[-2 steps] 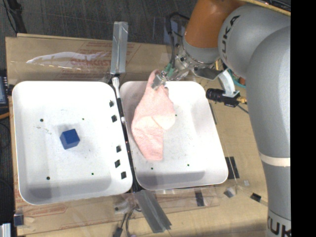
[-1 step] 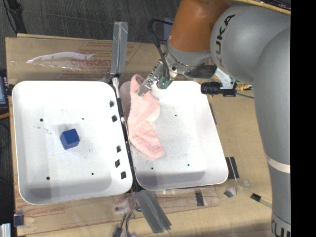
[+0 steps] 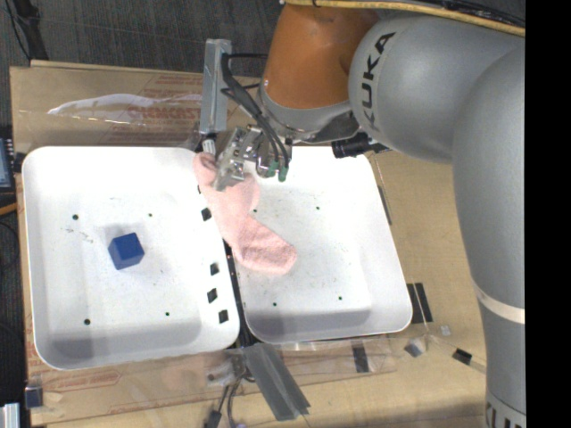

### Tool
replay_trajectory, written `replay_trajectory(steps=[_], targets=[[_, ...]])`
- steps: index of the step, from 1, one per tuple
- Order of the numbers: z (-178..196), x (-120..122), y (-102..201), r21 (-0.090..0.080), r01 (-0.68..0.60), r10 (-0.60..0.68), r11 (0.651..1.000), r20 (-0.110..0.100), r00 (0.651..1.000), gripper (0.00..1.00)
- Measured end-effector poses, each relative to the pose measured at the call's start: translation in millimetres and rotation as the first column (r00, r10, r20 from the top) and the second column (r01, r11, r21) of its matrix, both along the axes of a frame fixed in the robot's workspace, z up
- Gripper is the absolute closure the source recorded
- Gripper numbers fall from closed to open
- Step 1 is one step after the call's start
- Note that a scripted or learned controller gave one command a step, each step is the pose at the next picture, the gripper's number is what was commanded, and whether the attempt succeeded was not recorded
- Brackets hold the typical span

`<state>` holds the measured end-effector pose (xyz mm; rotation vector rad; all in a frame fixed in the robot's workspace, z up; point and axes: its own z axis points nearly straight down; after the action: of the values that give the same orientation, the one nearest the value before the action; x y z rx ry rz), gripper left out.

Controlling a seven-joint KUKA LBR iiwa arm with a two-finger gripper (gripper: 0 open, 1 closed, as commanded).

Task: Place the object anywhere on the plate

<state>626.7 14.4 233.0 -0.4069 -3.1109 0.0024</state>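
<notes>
Basically: cloth draped over bin edge, grip unclear

Pink soft fabric sock-like cloth [image 3: 248,226] hangs from near the metal two-finger gripper [image 3: 234,169], lower end lying in the right white shallow plastic bin [image 3: 357,239], upper end over the divide between the 2 bins. Cannot tell how far the jaws are spread or whether they pinch the cloth. No plate identifiable.

Risk: limp fabric may slip out on lifting, or snag on the bin rims.

Around: small blue cube [image 3: 127,250] in the left white shallow plastic bin [image 3: 62,328], well apart from the cloth. Nothing blocks the cloth.
</notes>
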Motion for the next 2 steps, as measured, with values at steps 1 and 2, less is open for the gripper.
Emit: replay_trajectory(steps=[1, 2], targets=[[-2.8, -22.5, 44.0, 0.001, -0.258, 0.258, 0.966, 0.0, 0.966, 1.0], [-5.7, -37.8, 87.6, 0.0, -0.265, 0.265, 0.964, 0.001, 0.964, 1.0]])
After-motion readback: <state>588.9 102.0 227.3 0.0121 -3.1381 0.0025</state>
